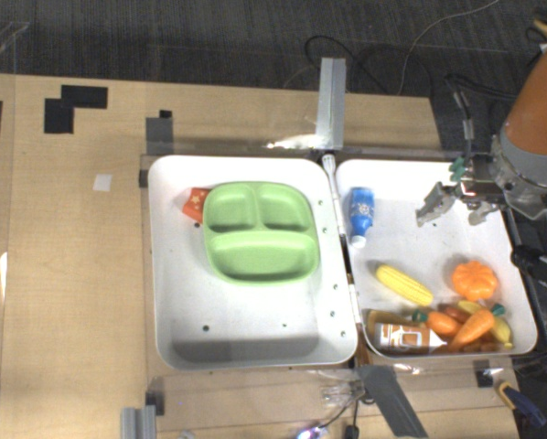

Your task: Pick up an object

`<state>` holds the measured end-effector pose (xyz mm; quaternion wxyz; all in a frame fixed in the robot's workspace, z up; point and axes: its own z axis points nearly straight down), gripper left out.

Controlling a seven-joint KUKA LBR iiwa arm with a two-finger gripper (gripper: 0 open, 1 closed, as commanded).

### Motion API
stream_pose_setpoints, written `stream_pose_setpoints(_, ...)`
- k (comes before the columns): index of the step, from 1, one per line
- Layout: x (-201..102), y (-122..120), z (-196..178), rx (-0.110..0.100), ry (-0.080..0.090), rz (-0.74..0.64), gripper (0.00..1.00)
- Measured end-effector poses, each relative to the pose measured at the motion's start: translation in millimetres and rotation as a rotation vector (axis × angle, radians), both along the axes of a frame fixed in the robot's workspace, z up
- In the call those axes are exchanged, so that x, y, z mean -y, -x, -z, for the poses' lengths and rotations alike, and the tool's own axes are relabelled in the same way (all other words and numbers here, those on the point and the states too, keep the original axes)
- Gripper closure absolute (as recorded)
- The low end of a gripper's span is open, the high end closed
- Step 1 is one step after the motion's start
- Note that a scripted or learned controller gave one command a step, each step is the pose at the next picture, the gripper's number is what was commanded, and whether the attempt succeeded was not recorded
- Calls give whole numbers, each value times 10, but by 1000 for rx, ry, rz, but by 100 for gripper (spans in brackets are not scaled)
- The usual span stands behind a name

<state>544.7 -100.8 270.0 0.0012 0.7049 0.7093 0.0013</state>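
No writing can be read: the blue can (359, 211) at the far left of the right bin (402, 176) and the brown bottle (403, 336) along its near edge carry labels too small to make out. That bin also holds one yellow corn cob (403, 284), one orange pumpkin (475, 280) and two carrots (467, 326), while the left bin (177, 327) holds one green divided plate (258, 230) with a red thing (194, 205) at its far left corner. The gripper (456, 204) hangs over the far right of the right bin with its fingers spread and nothing between them.
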Motion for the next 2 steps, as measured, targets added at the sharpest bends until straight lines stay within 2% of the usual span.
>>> stream_pose_setpoints(1,-600,-417,-486,2,1,-136,0)
stream_pose_setpoints(2,-523,-639,846,-2,0,-129,0)
